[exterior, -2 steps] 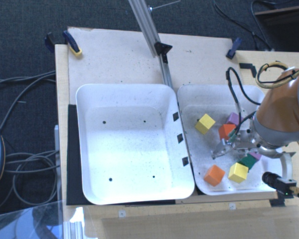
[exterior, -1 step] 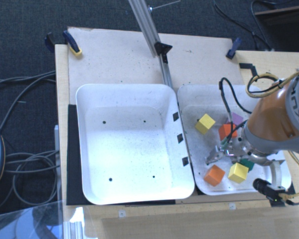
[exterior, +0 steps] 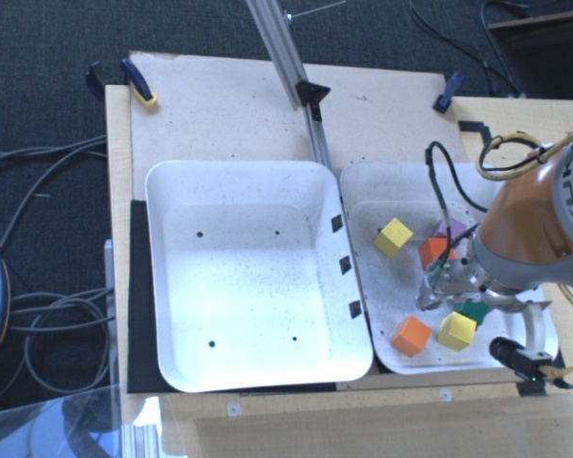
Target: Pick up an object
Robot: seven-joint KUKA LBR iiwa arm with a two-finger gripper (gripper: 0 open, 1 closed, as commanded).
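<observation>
Down over the right bin (exterior: 368, 184) we go, and the arm (exterior: 530, 222), with its glossy orange band, is bent low from the right side, wrist deep among the blocks. The hand (exterior: 437, 289) is a cluster of grey metal sitting just above the bin floor, between the red-orange block (exterior: 434, 250) and the blocks nearer the front edge. How wide it stands, or whether anything is in its grip, I cannot tell; the wrist hides that.

Blocks now: a yellow cube (exterior: 393, 237), crisp-edged and tilted, sits alone toward the middle of the right bin, well apart from the hand. The red-orange block is tucked right against the wrist, with a pale purple piece (exterior: 451, 229) peeking out just behind it. Nearer the front rim lie an orange cube (exterior: 412, 335) and a second yellow cube (exterior: 456, 331) side by side, with a dark green block (exterior: 474, 311) half hidden under the arm beside them.

The left bin (exterior: 158, 256) is smooth white plastic with rounded corners, speckled with fine dark grit. Both bins rest on a pale wooden table (exterior: 220, 103), blue clamps (exterior: 138, 82) at its back corners.
</observation>
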